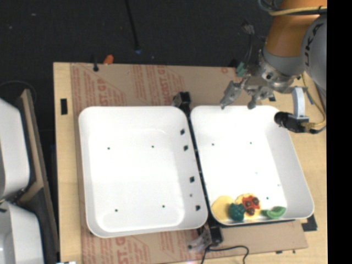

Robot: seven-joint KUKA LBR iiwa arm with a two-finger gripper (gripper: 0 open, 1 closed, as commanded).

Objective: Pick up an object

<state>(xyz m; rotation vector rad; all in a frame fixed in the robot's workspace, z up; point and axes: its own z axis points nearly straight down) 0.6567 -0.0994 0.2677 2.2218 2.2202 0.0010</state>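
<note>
So at this pt I had the gripper (pixel 240 100) hanging over the far edge of the right bin (pixel 286 153), up by the top rim, w/ the two fingers spread apart and nothing between them, so released, not grasping anything. The arm (pixel 289 32) was coming in from the right side, orange band up top. All the stuff worth grabbing was piled at the opposite end of that same bin, near corner closest to the camera: a pale yellow piece (pixel 221 207), a teal lump (pixel 236 213) sitting on it, a red-and-orange thing (pixel 251 202) just beside that, and a green bit (pixel 276 211) a little further right against the bin wall. They were bunched up touching each other, couldn't tell exactly what any of them were tbh, too small. Left bin (pixel 132 169) wasn't part of it. So imo this was still the approach step, pick not started yet. Next move would've needed a traverse across the whole bin toward the near corner, then a descent w/ fingers kept open. Tricky bit as I judged it: cluster was jammed right into the corner, so the fingers could clip the bin wall, or close on two things at once. I'd have gone for the green bit or the teal lump, prob the most exposed.
</note>
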